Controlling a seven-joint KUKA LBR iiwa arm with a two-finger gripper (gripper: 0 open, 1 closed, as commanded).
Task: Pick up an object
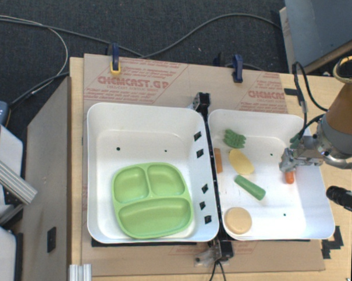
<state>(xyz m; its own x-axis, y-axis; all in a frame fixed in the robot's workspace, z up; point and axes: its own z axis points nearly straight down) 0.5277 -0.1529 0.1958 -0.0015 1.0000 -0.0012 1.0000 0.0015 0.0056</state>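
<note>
My gripper hangs over the right side of the right bin, below the arm's orange band. A small orange piece shows right at the gripper's lower tip, touching it or just under it; which one I cannot tell. Further left in the same bin lie a leafy green item, a yellow lump, a green cucumber-like stick, a thin orange stick along the left wall, and a round tan bun at the front.
The left bin holds a light green divided plate. A black clip-lined divider separates the two bins. Cables run behind the bench, and another black cable drops along the arm at the right.
</note>
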